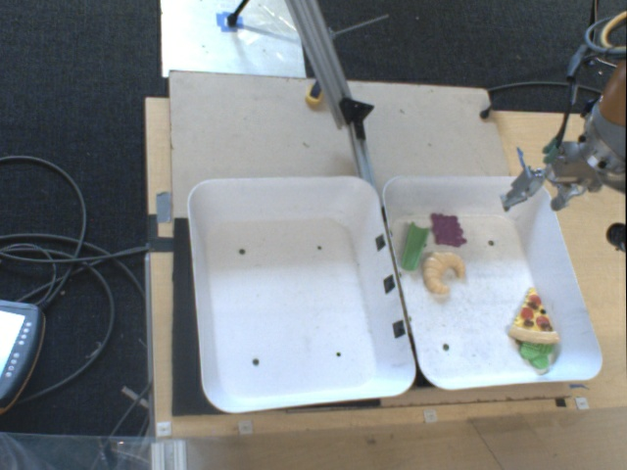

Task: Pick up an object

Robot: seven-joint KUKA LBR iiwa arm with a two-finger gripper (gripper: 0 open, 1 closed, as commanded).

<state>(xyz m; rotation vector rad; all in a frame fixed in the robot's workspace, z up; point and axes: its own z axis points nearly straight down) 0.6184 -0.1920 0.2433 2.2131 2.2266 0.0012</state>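
The right bin (563, 262) holds a green block (414, 246), a purple grape bunch (448, 228), a tan croissant (443, 271) and a pizza slice (533, 318) lying on a green leafy piece (536, 354). My gripper (538, 190) hangs at the far right, above the right bin's upper right corner. Its fingers are spread apart with nothing between them. It is well away from every object.
The left bin (211, 262) sits beside the right one, with black clips (389, 284) along the shared wall. A slanted metal pole (323, 47) crosses the bench at the back. Cables (59, 253) lie on the floor at left.
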